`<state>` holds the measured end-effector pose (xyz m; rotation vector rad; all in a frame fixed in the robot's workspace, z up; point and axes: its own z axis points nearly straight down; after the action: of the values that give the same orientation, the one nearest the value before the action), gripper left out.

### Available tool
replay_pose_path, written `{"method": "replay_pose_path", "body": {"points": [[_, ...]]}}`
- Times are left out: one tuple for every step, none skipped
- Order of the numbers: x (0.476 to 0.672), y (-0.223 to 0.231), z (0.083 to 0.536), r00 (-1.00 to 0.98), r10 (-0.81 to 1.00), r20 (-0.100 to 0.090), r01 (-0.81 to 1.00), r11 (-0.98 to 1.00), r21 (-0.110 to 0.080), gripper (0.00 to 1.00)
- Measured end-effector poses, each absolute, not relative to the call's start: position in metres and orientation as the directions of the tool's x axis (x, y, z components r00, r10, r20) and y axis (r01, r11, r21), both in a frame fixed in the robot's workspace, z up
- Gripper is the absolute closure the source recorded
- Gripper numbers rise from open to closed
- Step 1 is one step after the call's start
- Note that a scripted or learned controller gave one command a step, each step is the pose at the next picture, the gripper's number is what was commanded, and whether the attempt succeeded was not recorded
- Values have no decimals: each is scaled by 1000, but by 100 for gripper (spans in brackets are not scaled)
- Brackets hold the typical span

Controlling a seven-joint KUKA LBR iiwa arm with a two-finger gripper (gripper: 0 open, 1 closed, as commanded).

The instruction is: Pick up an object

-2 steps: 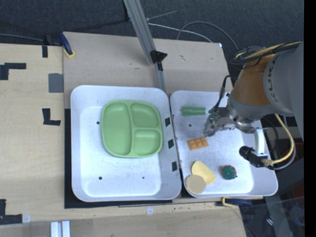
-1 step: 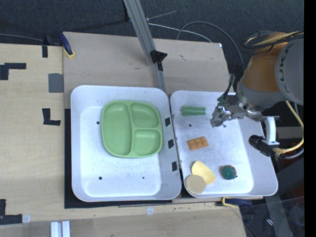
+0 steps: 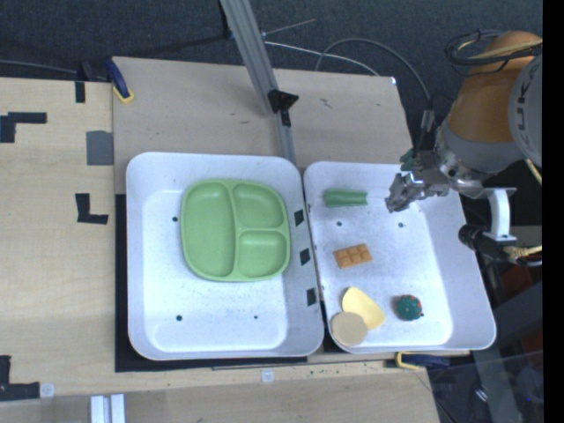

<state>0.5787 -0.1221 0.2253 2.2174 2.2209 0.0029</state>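
Currently green cylinder (image 3: 345, 198) lying flat, long axis left-right, just left of gripper (image 3: 397, 198), finger opening unclear, nothing visibly held, waffle piece (image 3: 352, 256) below-left.

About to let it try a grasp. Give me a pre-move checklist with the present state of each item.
1. Gripper free of any load: ok, nothing seen between its fingers.
2. Fingers open wide enough: cannot tell.
3. Nearest target, the green cylinder, unobstructed: ok, it lies alone to the gripper's left in the right bin.
4. Waffle piece free-standing: ok.
5. Yellow piece separable: not ok, it touches the tan disc.
6. Green divided plate out of the way: ok, it sits in the left bin.
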Motion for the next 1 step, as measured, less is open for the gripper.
{"method": "replay_pose_path", "body": {"points": [[580,-122,270,-2,1000,-1,1000,2,4,100]]}}
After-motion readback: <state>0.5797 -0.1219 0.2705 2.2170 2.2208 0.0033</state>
